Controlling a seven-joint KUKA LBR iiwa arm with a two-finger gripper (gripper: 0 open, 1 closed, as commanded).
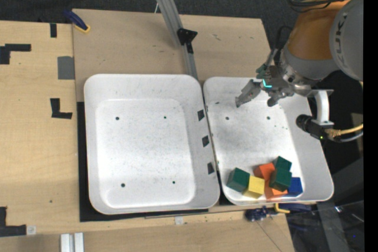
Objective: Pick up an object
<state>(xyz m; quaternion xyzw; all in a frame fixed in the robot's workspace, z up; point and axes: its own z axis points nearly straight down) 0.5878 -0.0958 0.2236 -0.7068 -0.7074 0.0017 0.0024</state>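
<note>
Two bins side by side on bench [147,38]; blocks [266,179] clustered in right bin [248,133] near corner, touching. Gripper [258,97] over right bin's far end, well apart from blocks. Left bin [142,144] beside it.

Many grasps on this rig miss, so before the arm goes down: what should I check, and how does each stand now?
1. Gripper fingers spread: ok, open.
2. Nothing between the fingers: ok.
3. Gripper above the blocks: not ok; it hangs over the far end of the right bin, while the blocks crowd the near corner.
4. A block free to grasp: ok; the green block sits at the pile's left edge.
5. The other blocks separated: not ok; yellow block and orange block touch neighbours.
</note>
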